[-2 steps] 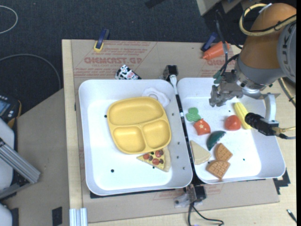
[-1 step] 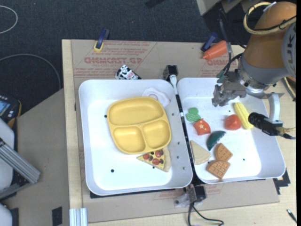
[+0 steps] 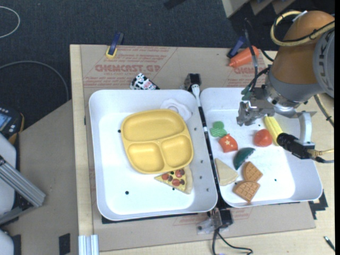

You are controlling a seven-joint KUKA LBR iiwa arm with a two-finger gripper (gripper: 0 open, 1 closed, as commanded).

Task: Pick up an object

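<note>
Hovering over the back of the right bin (image 3: 297,193), the gripper (image 3: 247,116) hangs from the arm (image 3: 297,57), which comes in from the right; nothing sits between its fingers, and how far they are spread cannot be told from this angle. Right bin holds toy food: green piece (image 3: 217,129) just left of and below the gripper, red strawberry (image 3: 228,143) beside it, tomato (image 3: 262,137), yellow corn (image 3: 272,125) partly under the wrist, dark green leaf (image 3: 244,155), pale wedge (image 3: 225,172), two waffles (image 3: 248,182) near the front. Left bin (image 3: 106,158) holds a yellow tray (image 3: 156,141) with three compartments; a pizza slice (image 3: 175,179) lies touching its front edge.
</note>
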